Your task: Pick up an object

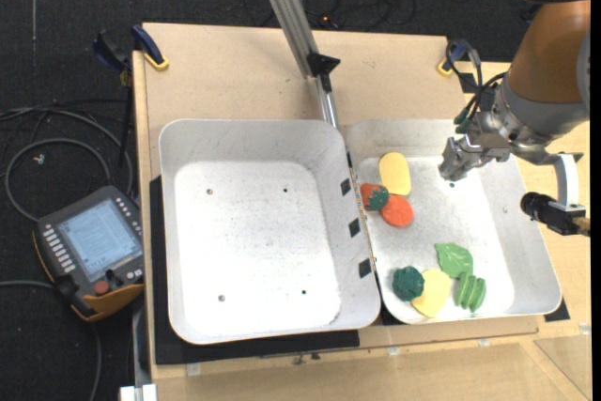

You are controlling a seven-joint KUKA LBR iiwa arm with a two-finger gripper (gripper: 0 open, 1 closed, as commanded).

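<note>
My tool (457,161) hangs over the upper part of the right bin (526,249), near its back rim, and from this slanted view I cannot tell whether it is released or clenched; nothing shows in its grip. Nearest to it, to the left, lies a yellow lump (395,173), and just below that an orange-red piece (398,212) touching a small red and green piece (375,196) by the bin's left wall. Well apart from the tool, toward the front of the bin, sits a cluster: a light green leafy piece (454,258), a green pod-like piece (470,292), a pale yellow piece (433,292) and a dark green knobbly one (408,282), touching or close together. The left bin (188,146) sits alongside on the worktop (235,75).

I judge these to be toy foods, light and stiff, probably smooth plastic and a bit slippery, not fragile. The yellow lump looks the easiest pick: it lies alone, so I would close across its narrow width. The front cluster would be harder, since neighbours crowd the sides.

The tool's tips are dark and blurred against the wrist, and their height above the bin floor is hard to judge.
</note>
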